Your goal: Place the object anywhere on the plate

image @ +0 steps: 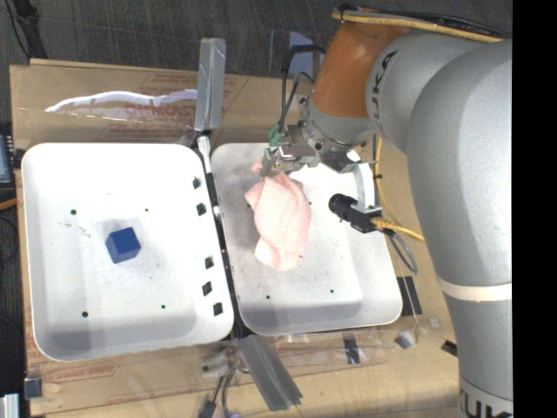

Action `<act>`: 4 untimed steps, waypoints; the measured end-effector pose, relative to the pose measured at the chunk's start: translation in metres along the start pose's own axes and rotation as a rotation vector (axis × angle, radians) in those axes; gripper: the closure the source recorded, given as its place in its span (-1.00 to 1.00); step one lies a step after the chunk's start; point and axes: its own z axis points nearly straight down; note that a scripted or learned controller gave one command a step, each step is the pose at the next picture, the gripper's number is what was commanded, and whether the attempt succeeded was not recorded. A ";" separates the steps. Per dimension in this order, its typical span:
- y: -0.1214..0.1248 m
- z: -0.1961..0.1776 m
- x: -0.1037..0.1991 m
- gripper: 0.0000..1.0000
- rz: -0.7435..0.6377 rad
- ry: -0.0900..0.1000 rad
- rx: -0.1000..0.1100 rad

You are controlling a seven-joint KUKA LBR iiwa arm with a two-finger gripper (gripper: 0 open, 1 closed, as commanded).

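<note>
Bins: two, shallow and white, side by side on the bench. The left bin (52, 233) bears one blue cube (124, 244), left of its middle. The right bin (365, 294) bears one pale pink cloth (280, 220), crumpled and elongated, lying from the bin's upper middle down towards its centre.

Arm: one, grey (452, 190) with an orange band (348, 68) above the wrist, entering from the right and leaning over the upper part of the right bin.

Gripper: one (277, 159), at the far edge of the right bin, directly over the cloth's upper end. The cloth's top corner rises into the fingertips and appears pinched there, so the gripper is closed on the cloth; the rest of the fabric trails below and slightly right of it, spread on the bin floor.

Blue cube: well apart from the gripper, in the other bin.

Cardboard sheet (113, 103): one, under both bins.
</note>
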 end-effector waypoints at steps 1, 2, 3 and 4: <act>0.000 -0.030 0.000 1.00 -0.006 0.000 0.000; -0.030 -0.033 0.043 1.00 -0.410 0.000 0.001; -0.049 -0.039 0.097 1.00 -0.815 -0.001 0.001; -0.060 -0.039 0.142 1.00 -1.218 -0.001 0.001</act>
